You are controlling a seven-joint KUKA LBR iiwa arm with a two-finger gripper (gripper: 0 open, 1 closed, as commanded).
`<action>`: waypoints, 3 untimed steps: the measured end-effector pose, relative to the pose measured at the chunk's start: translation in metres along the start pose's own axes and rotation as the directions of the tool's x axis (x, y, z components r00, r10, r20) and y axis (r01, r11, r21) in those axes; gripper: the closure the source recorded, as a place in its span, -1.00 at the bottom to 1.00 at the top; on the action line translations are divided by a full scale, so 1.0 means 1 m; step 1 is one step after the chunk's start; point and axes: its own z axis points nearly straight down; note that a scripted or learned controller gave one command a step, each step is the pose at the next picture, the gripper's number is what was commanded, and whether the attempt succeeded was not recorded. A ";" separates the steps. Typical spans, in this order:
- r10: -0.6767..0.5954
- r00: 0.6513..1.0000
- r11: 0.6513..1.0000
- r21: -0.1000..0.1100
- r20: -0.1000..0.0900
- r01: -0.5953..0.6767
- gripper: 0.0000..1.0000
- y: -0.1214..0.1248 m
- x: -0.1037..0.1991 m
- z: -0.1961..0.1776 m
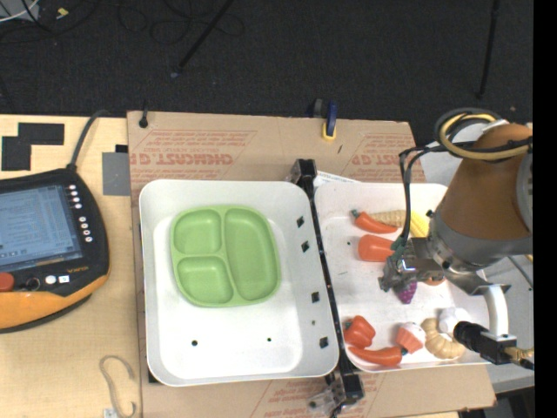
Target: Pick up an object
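Toy food lies scattered in the right bin (348,303): orange pieces (374,249), a purple piece (406,292) and a croissant (444,345). Above them hangs the gripper (399,273), just beside the purple piece; its grip cannot be made out. A green divided tray (224,255) sits in the left bin (165,338).

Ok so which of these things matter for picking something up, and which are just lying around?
Belongs to the job:
- gripper, low over the right bin
- purple toy beside it
- orange toy pieces
- croissant-shaped toy
- red toy pieces

Just lying about:
- green divided tray in the left bin
- teach pendant
- cardboard sheet
- blue clamp
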 end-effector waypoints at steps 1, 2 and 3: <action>0.001 1.000 1.000 -0.001 0.001 -0.001 1.00 0.001 0.018 0.000; 0.003 1.000 1.000 -0.003 0.003 -0.003 1.00 0.007 0.010 -0.019; 0.002 1.000 1.000 0.000 0.002 -0.002 1.00 -0.006 0.008 -0.006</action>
